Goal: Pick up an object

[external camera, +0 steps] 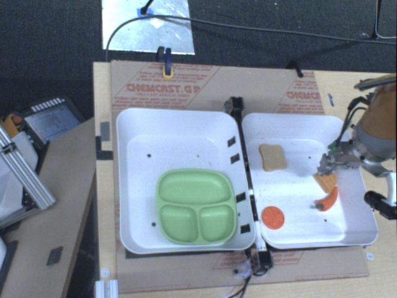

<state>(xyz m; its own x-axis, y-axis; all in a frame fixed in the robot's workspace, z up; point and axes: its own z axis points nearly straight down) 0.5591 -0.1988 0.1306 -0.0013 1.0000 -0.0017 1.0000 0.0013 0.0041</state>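
In the right bin (291, 132) lie a tan slice of bread (272, 156), a round orange-red disc (272, 216), an orange wedge (325, 182) and a red-orange carrot-like piece (328, 200). My gripper (329, 164) hangs low at the bin's right side, right above the orange wedge and touching or nearly touching it. The arm's grey wrist and orange band come in from the right edge. The finger gap is too small and dark to read.
The left bin (142, 135) holds a green three-part plate (195, 205). A black divider clip strip (243, 166) runs between the bins. The right bin's wall (366, 222) stands close to the gripper. Cables cross the bench at the back.
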